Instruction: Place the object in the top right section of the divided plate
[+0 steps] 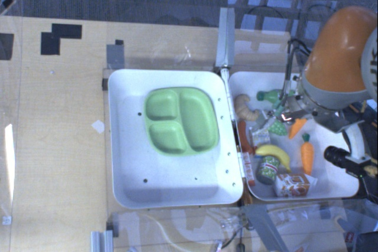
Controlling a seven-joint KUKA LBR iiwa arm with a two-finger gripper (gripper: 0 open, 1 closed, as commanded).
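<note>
A green divided plate lies in the left white bin, with two small sections on its left and one large section on its right. Nothing lies on the plate. My gripper hangs low over the upper middle of the right bin, largely hidden beneath the orange wrist band. Directly under and beside it lie a small orange carrot and a green bottle. Whether anything is gripped is hidden.
The right bin also holds a beige knobbly item, a banana, a second carrot, a green-topped can, a small carton and a reddish stick along its left wall. A metal divider stands between the bins.
</note>
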